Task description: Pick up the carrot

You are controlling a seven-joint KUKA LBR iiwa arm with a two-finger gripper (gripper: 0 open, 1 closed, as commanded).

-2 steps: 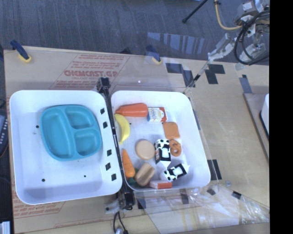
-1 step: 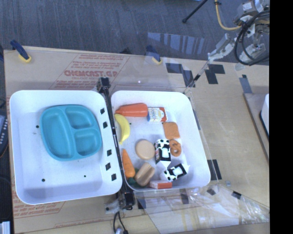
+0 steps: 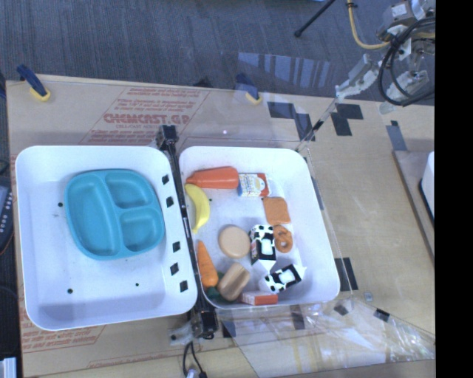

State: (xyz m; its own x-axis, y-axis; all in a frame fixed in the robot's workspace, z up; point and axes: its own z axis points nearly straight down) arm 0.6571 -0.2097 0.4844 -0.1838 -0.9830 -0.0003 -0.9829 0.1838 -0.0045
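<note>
Camera view puts the gripper [image 3: 409, 15] at the top right corner, above the bench and well apart from both bins; whether it is parted or closed I cannot tell. The carrot [image 3: 206, 264] lies along the left wall of the right bin [image 3: 318, 214], below the banana [image 3: 198, 207]. The left bin [image 3: 37, 244] holds a blue tray [image 3: 114, 212].
</note>
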